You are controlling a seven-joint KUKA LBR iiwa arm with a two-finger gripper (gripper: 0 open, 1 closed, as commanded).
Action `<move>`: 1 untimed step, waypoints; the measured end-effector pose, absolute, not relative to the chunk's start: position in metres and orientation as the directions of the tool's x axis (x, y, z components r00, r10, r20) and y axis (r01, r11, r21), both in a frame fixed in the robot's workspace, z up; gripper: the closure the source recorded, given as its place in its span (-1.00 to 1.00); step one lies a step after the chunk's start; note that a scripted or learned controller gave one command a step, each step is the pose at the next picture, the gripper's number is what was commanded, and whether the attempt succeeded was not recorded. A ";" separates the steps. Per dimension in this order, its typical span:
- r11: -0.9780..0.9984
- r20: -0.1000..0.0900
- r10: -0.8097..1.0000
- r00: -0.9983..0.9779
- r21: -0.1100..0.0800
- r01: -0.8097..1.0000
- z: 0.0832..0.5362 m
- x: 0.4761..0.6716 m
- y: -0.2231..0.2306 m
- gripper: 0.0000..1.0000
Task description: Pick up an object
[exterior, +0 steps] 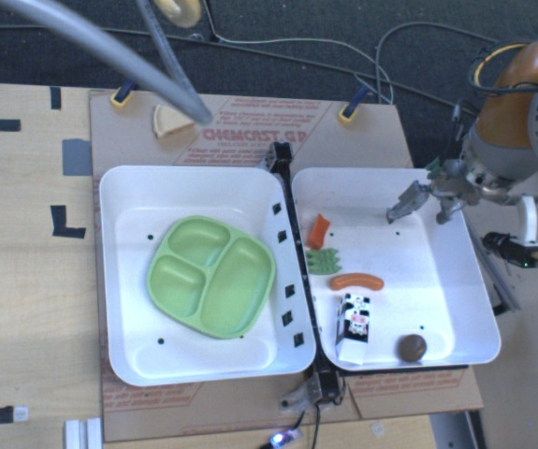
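The right bin (456, 279) holds an orange carrot piece (318, 231), a green leafy toy (323, 261), a sausage (356, 282), a white carton with a cow print (354, 324) and a brown round object (412, 348). My gripper (424, 205) hangs over the bin's upper right corner, fingers spread apart with nothing between them. It is well away from the objects, which lie toward the bin's left and front.
The left bin (123, 251) contains a green divided plate (212, 275). A black divider (292, 251) runs between the bins. Cables cross the dark floor behind. A grey pole (91, 40) slants across the upper left.
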State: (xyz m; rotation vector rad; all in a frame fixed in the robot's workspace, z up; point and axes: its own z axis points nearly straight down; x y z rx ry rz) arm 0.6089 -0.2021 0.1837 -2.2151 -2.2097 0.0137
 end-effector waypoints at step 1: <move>0.001 0.000 1.000 -0.001 -0.001 1.000 0.192 0.612 -0.202 -1.00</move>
